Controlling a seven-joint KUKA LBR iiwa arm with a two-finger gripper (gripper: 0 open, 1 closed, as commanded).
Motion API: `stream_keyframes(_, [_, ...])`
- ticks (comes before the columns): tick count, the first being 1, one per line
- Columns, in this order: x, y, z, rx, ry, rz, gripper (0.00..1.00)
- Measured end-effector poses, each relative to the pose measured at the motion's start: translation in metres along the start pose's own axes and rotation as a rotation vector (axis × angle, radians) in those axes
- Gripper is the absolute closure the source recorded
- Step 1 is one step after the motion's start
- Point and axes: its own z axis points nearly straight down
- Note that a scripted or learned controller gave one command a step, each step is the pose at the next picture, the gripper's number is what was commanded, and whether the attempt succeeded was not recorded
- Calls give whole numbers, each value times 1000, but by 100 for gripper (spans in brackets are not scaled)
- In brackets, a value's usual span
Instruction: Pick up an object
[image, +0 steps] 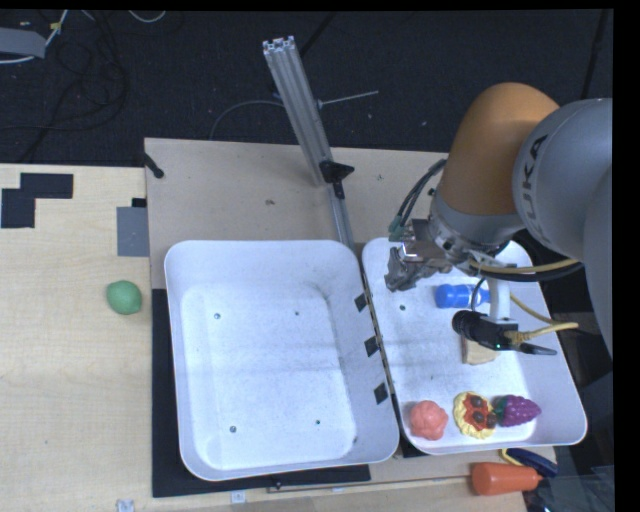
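No brand, label or writing can be read anywhere on your bench or on the toys.

Your hand (405, 270) hangs over the upper left part of the right bin (560, 425), close to the wall it shares with the left bin (190, 262). Whether it is apart or together you cannot tell from this slant; the dark metal parts blur into one another, and nothing shows clamped in it. You cannot tell either whether it touches the bin floor.

The things to pick lie in the right bin. The blue cylinder (453, 296) sits just to the right of your hand, lying on its side with its long axis running left to right. A white tube-like piece (499, 297) stands just beside its right end. Below them a small tan block (478, 350) lies partly under a black cable fitting. Along the bin's near edge you have a pink rounded toy (428, 419), a yellow and red toy (474, 413) just beside it, and a purple grape bunch (517, 408) touching that one, its long axis left to right.

Outside the bins, a green ball (125, 297) rests on the tabletop (60, 400) well to the left, and an orange carrot-like toy (503, 477) lies below the right bin, pointing left to right.
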Motion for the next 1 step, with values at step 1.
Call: stream_keyframes(1, [53, 4, 7, 2, 1, 0, 100])
